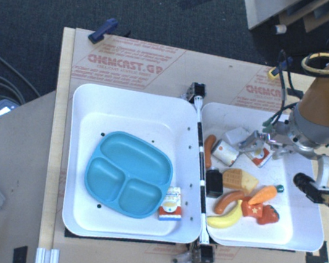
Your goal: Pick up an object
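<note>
Toy foods lie below the hand, lowered into right bin; grip unclear.

- L bin & R bin sit side by side on bench.
- L bin: divided tray in middle; small carton touching tray's near-R corner.
- R bin, near side: banana at front, sausage just behind it, carrot to R, bread piece behind sausage.
- Gripper over R bin's far part, arm coming in from R.
</note>
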Controlling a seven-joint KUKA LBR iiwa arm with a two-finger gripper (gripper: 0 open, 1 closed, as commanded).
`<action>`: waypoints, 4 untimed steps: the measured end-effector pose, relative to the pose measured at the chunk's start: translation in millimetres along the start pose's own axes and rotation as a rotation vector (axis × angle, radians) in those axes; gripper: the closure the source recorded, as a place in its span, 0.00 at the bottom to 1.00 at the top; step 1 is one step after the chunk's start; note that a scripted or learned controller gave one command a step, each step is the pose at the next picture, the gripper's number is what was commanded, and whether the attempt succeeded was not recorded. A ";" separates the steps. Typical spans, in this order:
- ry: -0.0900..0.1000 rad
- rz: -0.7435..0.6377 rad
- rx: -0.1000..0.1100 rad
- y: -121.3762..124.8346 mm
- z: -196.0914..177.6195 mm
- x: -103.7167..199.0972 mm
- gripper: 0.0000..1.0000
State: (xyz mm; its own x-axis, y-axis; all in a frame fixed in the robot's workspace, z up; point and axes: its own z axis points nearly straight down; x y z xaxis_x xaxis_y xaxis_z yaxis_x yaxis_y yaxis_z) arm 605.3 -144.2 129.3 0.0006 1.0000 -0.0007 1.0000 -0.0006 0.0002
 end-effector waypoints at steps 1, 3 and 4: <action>0.005 -0.004 0.024 46.4 35.4 -14.2 0.00; 0.000 0.001 0.000 -3.0 34.5 5.7 1.00; 0.000 0.001 0.000 -3.0 34.6 5.6 0.00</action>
State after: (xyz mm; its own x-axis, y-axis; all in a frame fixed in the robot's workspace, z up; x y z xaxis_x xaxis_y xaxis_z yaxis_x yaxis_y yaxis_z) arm 602.3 -138.6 94.6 0.0019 1.0000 -0.0011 1.0000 -0.0019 0.0001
